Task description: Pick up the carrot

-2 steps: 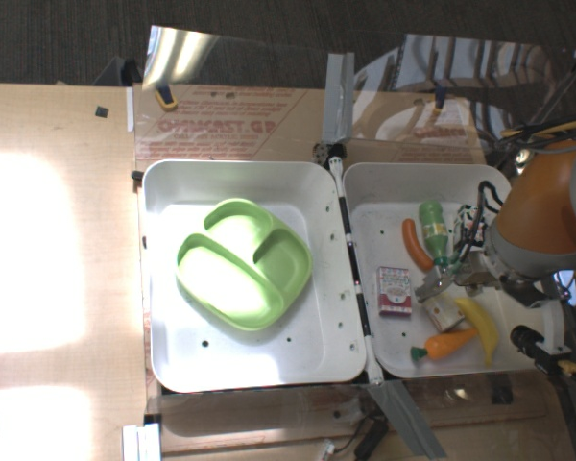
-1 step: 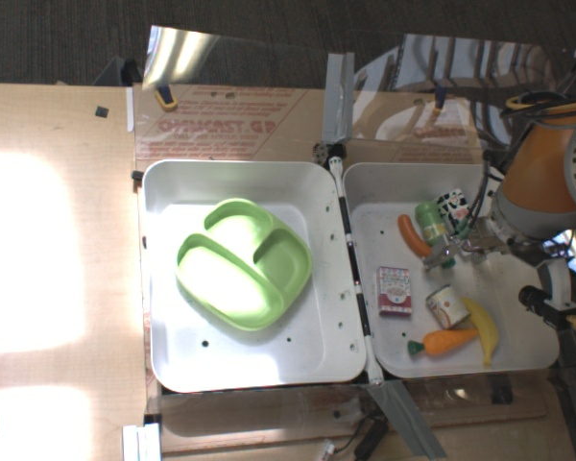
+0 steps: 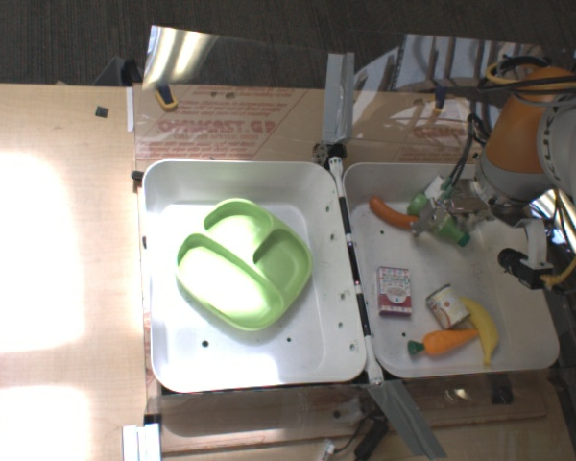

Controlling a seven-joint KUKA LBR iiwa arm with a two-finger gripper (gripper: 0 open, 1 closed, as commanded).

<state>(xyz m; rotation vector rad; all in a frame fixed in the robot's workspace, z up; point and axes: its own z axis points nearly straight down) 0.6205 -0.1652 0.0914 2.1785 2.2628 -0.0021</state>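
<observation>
**Gripper [image 3: 440, 217] low over the far carrot's green end**

Hangs over the far part of the right bin [image 3: 547, 355], reaching in from the right, just beside the green top of the far carrot [image 3: 392, 213]. Cannot tell whether spread or pressed together: too tangled with green and grey shapes at the tip. Cannot tell either whether touching the carrot or merely next to it.

Lies orange and slim on the bin floor, that far carrot, slanting from far left to near right, apart from the bin wall. Counts a second candidate too: a near carrot [image 3: 447, 342], stubbier, at the near edge of the same bin, touching the banana [image 3: 483, 327] and just beside a small white-and-red pack [image 3: 446, 305]. Sits between the two, left of centre, a red-and-white carton [image 3: 395, 290]. Holds a green divided plate [image 3: 245, 263], the left bin [image 3: 173, 358].

Probably a light, rigid plastic toy: smooth, tapered, apt to roll or squirt out of a pinch near the thin tip. Best taken across the thick middle, square to its length, not at the leafy end. Favours the far one: open floor on both sides, nothing crowding it.
</observation>
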